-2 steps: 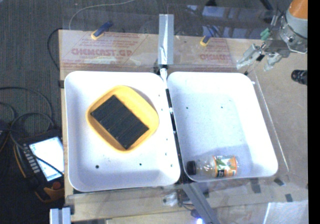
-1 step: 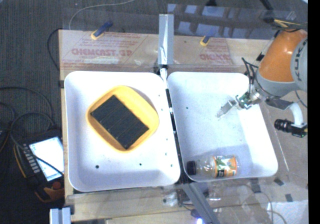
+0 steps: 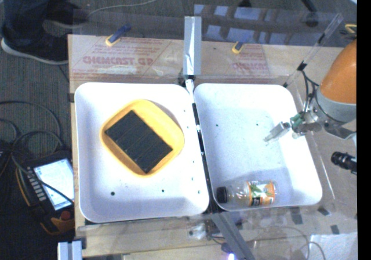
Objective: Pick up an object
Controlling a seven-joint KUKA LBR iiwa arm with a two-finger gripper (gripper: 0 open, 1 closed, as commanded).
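The jaws (image 3: 277, 132), their state impossible to tell, hung over the right bin (image 3: 243, 108), far from the bottle (image 3: 248, 193) at its near edge, perhaps staging a descent.

Two white bins (image 3: 243, 108); one yellow dish (image 3: 143, 136) at centre left; one plastic bottle (image 3: 246, 193) at lower right.

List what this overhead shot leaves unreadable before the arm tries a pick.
- Gripper, camera view: too small and blurred to tell whether it is open or shut.
- Bottle label: blurred, print unreadable.
- Arm: cut off by the right edge.
- Yellow dish: its middle is hidden under the dark ribbed pad.
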